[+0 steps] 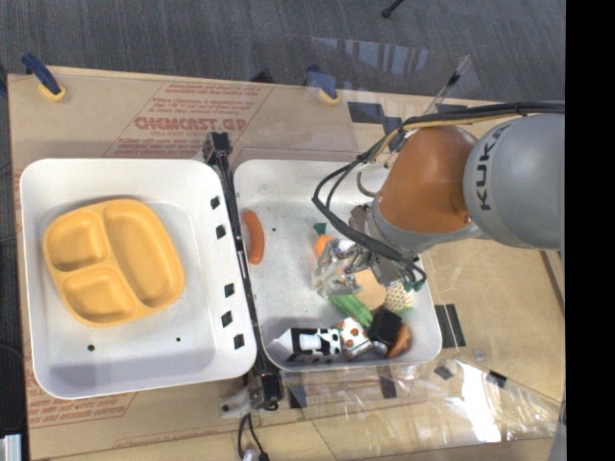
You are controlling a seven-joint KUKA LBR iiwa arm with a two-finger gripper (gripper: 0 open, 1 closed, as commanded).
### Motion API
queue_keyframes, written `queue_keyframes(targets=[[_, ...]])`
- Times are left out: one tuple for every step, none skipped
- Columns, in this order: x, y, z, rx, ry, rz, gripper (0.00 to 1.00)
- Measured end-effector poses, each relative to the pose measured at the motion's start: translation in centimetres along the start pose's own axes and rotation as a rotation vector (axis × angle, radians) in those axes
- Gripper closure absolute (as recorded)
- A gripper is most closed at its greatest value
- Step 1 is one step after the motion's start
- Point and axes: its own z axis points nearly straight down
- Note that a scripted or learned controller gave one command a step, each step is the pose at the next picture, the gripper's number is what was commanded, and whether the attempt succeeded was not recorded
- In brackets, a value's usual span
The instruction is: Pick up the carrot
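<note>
Left bin (pixel 58 353): a shallow white tray on the left half of the bench, separated from its neighbour by a dark divider strip.
Yellow plate (pixel 112 259): a three-compartment dish lying flat in the left bin, toward its upper left part.
Right bin (pixel 288 185): the second white tray, just beside the left one; it holds all the small items.
Sausage (pixel 255 235): an orange-red, elongated piece lying near the right bin's left wall, well apart from the gripper.
Black-and-white toy (pixel 320 342): a cow-patterned figure along the bin's lower edge.
Carrot (pixel 323 245): a small orange piece with a green tip above it, in the middle of the right bin, just beside the upper left of the gripper.
Gripper (pixel 336 265): metallic, lowered into the right bin next to the carrot; whether its fingers are spread or closed I cannot tell, and nothing is visibly between them.
Green item (pixel 351 305): lies just below the gripper.
Arm (pixel 509 185): grey with an orange band, reaching in from the right over the bin.
</note>
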Motion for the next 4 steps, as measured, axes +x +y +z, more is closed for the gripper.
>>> queue_keyframes(targets=[[-0.3, 0.2, -1.0, 0.001, -0.002, -0.010, 1.00], [-4.6, -2.3, 1.1, 0.001, 0.000, 0.146, 1.00], [-4.7, -2.3, 1.1, 0.001, 0.000, 0.146, 0.00], [-4.9, -2.2, -0.1, 0.003, -0.004, 0.140, 1.00]])
